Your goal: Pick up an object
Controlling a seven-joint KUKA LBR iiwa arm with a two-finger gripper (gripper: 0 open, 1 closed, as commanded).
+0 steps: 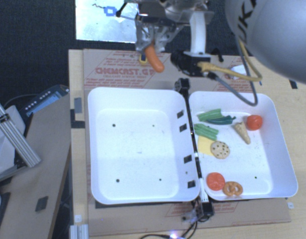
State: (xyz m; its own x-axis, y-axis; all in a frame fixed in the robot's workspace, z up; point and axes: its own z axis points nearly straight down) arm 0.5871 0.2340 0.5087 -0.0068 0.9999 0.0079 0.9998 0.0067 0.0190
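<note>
My gripper [152, 48] hangs high above the back edge of the left bin [100, 133], shut on an orange carrot-shaped toy [154, 59] that sticks out below its fingers at a slant. In the right bin [280, 153] lie green bean pods [215, 116], another green piece [205, 131], a red tomato [254, 122], a beige cone [241, 132], a yellow slice [205, 145], a spotted cookie [220, 150], a red-orange disc [216, 181] and a pretzel [232, 188].
The grey arm [262, 19] fills the upper right, with yellow and grey cables [232, 76] looping over the right bin's back edge. A black divider with clips [189, 143] runs between the bins. A metal rail [13, 138] stands at the left.
</note>
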